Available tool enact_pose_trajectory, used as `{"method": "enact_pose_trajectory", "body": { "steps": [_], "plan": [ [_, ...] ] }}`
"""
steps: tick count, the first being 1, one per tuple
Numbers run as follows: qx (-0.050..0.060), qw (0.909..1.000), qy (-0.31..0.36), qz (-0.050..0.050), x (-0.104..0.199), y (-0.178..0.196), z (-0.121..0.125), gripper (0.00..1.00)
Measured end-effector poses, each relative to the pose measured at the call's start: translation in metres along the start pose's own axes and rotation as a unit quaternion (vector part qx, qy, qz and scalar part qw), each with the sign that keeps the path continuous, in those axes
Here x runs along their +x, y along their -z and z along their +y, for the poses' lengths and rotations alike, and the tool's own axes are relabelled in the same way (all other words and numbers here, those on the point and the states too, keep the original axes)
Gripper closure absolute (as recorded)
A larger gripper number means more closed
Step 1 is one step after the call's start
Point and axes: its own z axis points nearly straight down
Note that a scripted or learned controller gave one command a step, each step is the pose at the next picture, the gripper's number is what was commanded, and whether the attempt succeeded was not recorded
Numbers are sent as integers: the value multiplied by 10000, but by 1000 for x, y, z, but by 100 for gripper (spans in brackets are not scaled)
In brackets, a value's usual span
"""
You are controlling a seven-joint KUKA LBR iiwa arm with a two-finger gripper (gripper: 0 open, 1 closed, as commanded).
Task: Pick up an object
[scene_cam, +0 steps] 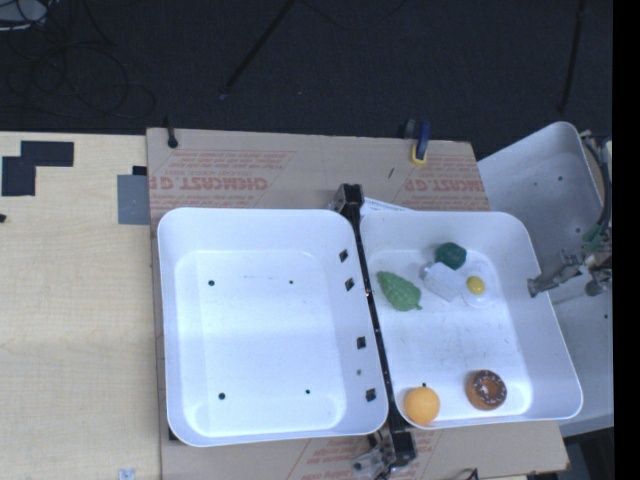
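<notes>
The right bin holds several objects. A green leafy piece lies near the divider. A clear bottle with a dark green cap lies at the bin's far side, with a small yellow item touching it. An orange ball sits in the near left corner, and a brown donut-shaped ring lies to its right. My gripper hangs just beyond the right rim of this bin, apart from every object, and it is small and dim in the view.
The left bin adjoins the right one along a black divider. Both rest on a cardboard sheet over a wooden bench. A grey metal plate stands at the right, behind the gripper.
</notes>
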Motion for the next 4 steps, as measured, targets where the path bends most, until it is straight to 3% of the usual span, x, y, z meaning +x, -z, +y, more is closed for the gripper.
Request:
{"method": "enact_pose_trajectory", "body": {
  "steps": [1, 2, 3, 4],
  "plan": [
    [5, 10000, 3, 3, 0, -25, 11, 0],
    [51, 10000, -14, 24, 1, -191, 12, 0],
    [-41, 10000, -40, -14, -3, -83, -24, 0],
    [-102, 9999, -7, -39, -2, 128, -23, 0]
  ]
}}
